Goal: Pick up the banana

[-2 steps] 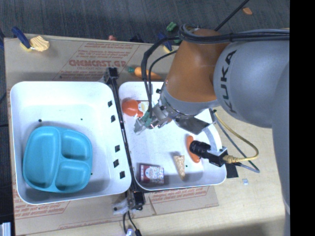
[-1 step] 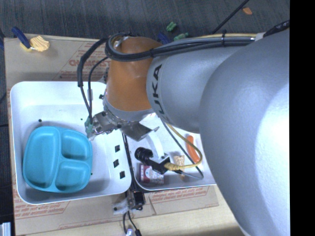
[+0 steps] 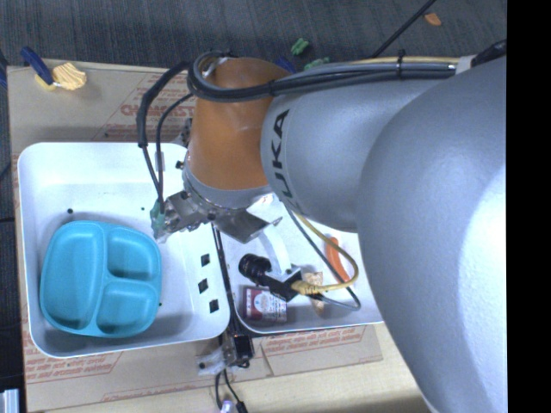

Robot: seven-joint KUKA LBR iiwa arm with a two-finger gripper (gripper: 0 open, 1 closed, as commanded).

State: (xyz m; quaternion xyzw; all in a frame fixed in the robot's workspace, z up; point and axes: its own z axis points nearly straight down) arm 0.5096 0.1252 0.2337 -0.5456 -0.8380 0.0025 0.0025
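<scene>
Far left, lying flat on the floor of the left shallow white bin (image 3: 86, 166): a sky-blue three-compartment plastic plate (image 3: 99, 278), nothing on it. Just right of the plate, low over that bin's right half: the two-finger gripper (image 3: 172, 218), hanging under the orange-banded wrist. Open or closed, cannot tell from this angle, and nothing seen held. Further right, in the right shallow white bin (image 3: 340, 320): a small dark-red labelled can (image 3: 263, 305) near the front rim, and a slim orange object (image 3: 338, 261) behind it, partly under the arm. As for the banana: cannot tell where. Much of the right bin hidden beneath the grey arm, so probably there. Likely to handle as light, slightly soft, curved and smooth-skinned, bruising under a hard squeeze and rolling if nudged. Best taken across the thick middle, jaws square to the curve, with gentle closing force.
</scene>
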